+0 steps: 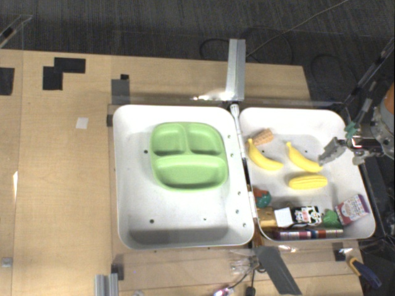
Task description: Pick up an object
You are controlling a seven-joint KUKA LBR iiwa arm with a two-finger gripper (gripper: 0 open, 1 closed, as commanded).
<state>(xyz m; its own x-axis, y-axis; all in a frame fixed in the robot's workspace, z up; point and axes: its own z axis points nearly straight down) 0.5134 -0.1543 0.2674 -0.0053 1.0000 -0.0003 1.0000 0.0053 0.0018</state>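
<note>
Hovering at the right bin's [355, 184] right edge, grey two-finger pincer [336, 150], fingers spread and grasping nothing. Lying just beside its tip, curved yellow plastic banana [302, 158]; resting nearby, ridged yellow corn cob [307, 181].

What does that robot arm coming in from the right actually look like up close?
Little of it is in frame. The arm is grey metal, with a patch of orange at the very edge of the picture. A small green spot sits near its wrist, and dark cables run up beside it. At the tip, the gripper is a slim grey piece with a darker end, reaching over the right bin.
</note>
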